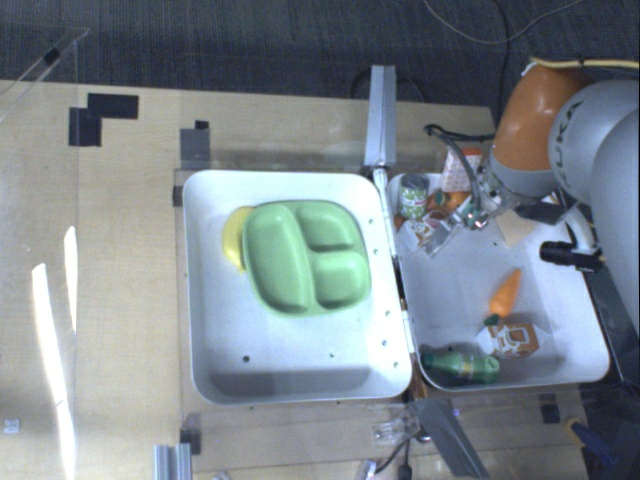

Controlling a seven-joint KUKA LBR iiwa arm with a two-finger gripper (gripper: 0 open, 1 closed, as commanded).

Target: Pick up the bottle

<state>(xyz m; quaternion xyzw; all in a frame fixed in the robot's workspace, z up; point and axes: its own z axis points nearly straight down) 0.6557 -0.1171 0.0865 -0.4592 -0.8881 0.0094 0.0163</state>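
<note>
A green bottle (462,365) lies on its side against the near wall of the right bin (570,368), near that bin's front left corner. The gripper (462,213) hangs low over the far left part of the same bin, among a clutter of small packets. It is well away from the bottle, toward the far side of the bin. The grey arm with its orange band (530,118) comes in from the upper right and hides the bin's back right corner.
An orange carrot (506,293) and a small brown-and-white carton (514,339) lie just right of the bottle. A small can (412,198) stands at the right bin's back left. The left bin (290,378) holds a green divided plate (304,255) over a yellow item (233,238).
</note>
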